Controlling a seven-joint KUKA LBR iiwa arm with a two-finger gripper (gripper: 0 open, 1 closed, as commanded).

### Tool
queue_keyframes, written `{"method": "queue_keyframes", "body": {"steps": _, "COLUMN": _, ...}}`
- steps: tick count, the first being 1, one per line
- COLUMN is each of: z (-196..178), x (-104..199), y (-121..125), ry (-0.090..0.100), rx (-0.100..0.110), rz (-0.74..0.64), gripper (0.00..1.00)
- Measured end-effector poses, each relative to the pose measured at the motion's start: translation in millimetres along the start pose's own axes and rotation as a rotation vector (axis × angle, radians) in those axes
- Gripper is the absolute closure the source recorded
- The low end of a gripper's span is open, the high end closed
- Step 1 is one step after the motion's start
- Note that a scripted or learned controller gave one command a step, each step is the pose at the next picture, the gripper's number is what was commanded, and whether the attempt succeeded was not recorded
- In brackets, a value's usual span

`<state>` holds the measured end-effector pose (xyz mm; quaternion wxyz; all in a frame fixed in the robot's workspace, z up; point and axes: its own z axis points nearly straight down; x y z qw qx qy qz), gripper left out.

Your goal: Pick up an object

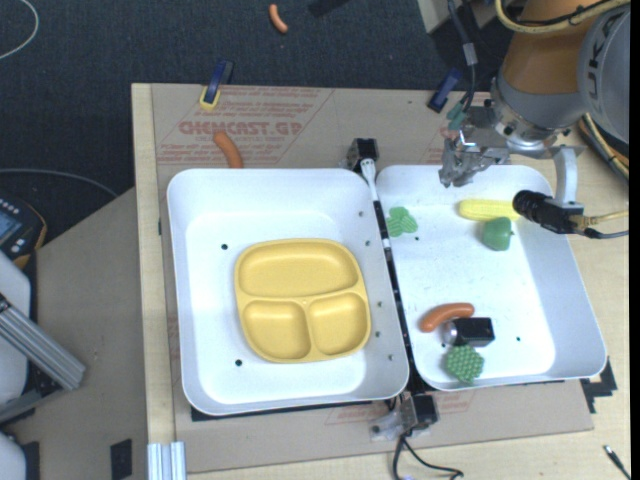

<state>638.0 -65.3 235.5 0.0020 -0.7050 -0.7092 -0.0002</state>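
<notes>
Nothing had been picked up: the pincer [462, 168] hung above the far rim of the right bin [560, 298], and whether it was apart or together could not be told. The nearest object, a yellow corn cob [485, 208], lay just beside a green piece [496, 234] (untouched). Red lettering on the table [300, 118] read roughly "CHEMCAST GP".

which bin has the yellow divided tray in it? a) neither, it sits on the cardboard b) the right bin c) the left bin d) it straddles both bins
c: the yellow divided tray lies flat inside the left bin, while the right bin holds the small toy foods.
</notes>
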Motion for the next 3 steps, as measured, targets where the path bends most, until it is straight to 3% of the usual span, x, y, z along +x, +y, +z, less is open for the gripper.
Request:
{"method": "queue_keyframes", "body": {"steps": 2, "z": 12, "x": 90, "y": -39, "ry": 0.0, "rx": 0.002, "rz": 0.0, "gripper": 1.0}}
{"method": "queue_keyframes", "body": {"steps": 3, "z": 1, "x": 130, "y": -70, "ry": -0.001, "rx": 0.002, "rz": 0.001, "gripper": 1.0}}
